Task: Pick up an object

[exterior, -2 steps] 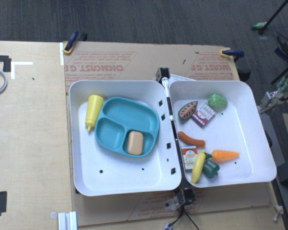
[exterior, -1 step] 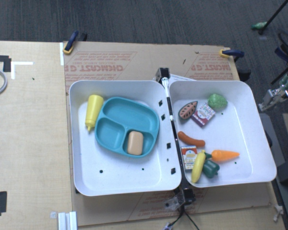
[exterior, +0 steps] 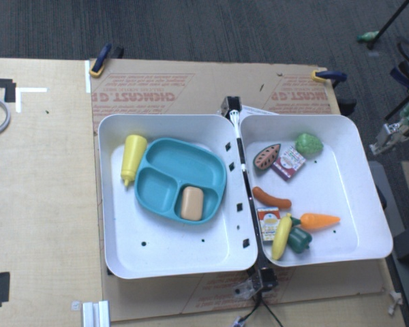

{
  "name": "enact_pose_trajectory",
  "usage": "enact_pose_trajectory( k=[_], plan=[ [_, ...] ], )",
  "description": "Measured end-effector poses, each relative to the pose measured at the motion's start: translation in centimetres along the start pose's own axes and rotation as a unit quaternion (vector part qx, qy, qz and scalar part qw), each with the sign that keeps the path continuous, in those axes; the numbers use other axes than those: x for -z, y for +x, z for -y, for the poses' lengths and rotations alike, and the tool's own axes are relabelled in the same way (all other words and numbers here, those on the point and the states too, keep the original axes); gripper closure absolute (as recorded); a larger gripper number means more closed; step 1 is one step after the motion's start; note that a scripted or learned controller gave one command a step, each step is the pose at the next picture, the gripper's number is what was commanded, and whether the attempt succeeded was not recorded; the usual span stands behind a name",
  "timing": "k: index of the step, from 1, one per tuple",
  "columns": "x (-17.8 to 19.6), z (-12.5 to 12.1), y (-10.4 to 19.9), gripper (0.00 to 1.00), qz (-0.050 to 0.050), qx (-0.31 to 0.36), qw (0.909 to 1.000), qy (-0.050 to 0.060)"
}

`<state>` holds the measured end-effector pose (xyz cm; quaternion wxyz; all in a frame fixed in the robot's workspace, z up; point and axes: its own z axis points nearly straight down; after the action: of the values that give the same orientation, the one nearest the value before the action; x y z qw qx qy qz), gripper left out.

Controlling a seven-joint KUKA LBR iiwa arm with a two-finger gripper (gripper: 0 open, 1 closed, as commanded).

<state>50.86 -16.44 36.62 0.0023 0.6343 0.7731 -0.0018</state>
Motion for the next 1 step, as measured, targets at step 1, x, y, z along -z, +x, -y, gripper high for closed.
enact_pose_trajectory(
  k=[1],
  plan=[
    [0.95, -0.09, -0.04, 1.00, 0.001, 0.001, 1.0000, 0.000]
  ],
)
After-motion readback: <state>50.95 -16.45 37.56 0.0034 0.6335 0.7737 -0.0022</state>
